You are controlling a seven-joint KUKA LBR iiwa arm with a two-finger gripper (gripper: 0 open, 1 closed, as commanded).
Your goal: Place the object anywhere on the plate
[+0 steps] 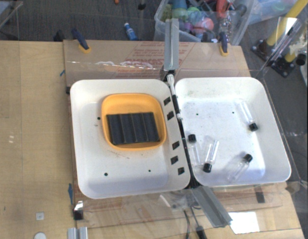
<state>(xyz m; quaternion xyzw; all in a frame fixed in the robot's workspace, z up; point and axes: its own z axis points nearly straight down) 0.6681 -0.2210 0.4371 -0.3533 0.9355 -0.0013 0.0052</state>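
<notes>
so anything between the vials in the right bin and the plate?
Just the divider where the two bins meet, with black clips along it. The four clear vials lie in the right bin; the yellow plate sits in the left bin, with a black ridged block covering most of it.
</notes>
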